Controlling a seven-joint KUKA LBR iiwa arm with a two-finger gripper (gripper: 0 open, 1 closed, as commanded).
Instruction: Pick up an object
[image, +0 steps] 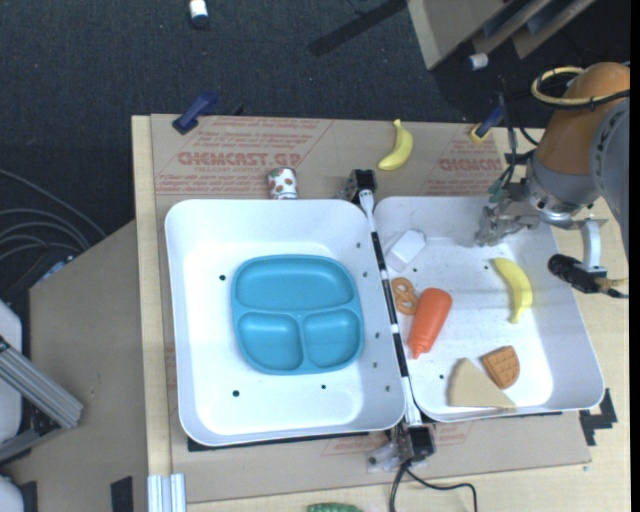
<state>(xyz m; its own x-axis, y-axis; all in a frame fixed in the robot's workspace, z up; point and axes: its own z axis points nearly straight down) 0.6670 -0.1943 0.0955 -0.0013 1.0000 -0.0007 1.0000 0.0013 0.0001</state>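
The right bin holds a yellow banana, an orange carrot, a small pretzel, a white block, a tan wedge and a brown bread-like piece. My gripper hangs over the bin's far right part, above and a little left of the banana. Nothing shows between its fingers. The grey arm with its orange band comes in from the upper right.
The left bin holds a blue three-compartment plate. On the cardboard behind the bins lie a second banana and a small patterned can. A black divider rail runs between the bins.
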